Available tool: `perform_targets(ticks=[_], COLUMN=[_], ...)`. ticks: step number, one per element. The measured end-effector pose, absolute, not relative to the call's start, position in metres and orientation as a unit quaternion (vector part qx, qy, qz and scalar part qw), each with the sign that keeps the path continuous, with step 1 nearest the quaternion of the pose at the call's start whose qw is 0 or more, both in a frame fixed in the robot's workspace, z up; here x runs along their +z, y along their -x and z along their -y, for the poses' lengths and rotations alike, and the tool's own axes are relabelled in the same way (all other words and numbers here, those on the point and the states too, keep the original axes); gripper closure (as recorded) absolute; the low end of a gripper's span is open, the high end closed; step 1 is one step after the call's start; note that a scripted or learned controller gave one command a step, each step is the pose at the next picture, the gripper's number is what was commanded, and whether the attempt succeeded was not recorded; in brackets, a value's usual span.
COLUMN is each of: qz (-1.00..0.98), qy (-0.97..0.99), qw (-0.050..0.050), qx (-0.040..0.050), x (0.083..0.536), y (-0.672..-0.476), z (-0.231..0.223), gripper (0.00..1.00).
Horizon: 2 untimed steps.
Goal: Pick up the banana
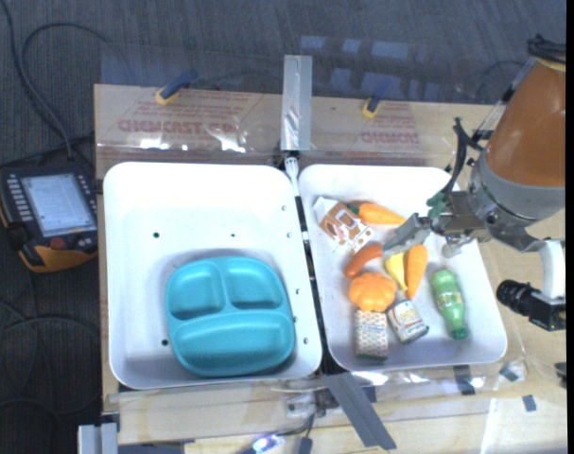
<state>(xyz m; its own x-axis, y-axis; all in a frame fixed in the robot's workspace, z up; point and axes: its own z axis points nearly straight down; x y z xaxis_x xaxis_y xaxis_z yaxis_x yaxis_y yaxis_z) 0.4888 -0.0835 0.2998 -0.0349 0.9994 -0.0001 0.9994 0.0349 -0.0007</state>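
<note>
**Pincer low over the right bin, beside the banana**

The pincer (403, 235) reaches in from the right, its grey fingers slanting down toward the cluster of toy food in the right bin (476, 348). Whether the fingers are spread or closed cannot be told; they blur into one grey shape, and nothing is clearly seen between them. Above it rises the arm (532, 140), with its orange band and grey wrist.

The banana (396, 270), a small yellow piece, lies just under the fingertips, largely hidden between an orange carrot (416, 268) on its right and a reddish-orange vegetable (364, 256) on its left. Another carrot (379, 214) lies farther back, next to a white and orange packet (340, 223). In front of the banana sits a round orange fruit (373, 291), and nearer the front wall stand a speckled box (371, 334) and a small can (407, 321). A green bottle (448, 301) lies to the right of these.

The left bin (135, 216) holds a blue divided plate (232, 315). Both bins rest on the bench (211, 121). A pendant (45, 206) with a screen lies on the floor to the left.
</note>
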Motion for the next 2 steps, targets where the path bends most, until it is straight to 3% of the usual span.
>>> perform_targets(ticks=[1,2], qz=[0.669,0.650], qy=[0.744,0.760], qw=[0.001,0.000], qx=[0.0016,0.0016], x=[0.189,0.286], y=[-0.516,-0.582], z=[0.120,0.086], gripper=[0.00,0.00])
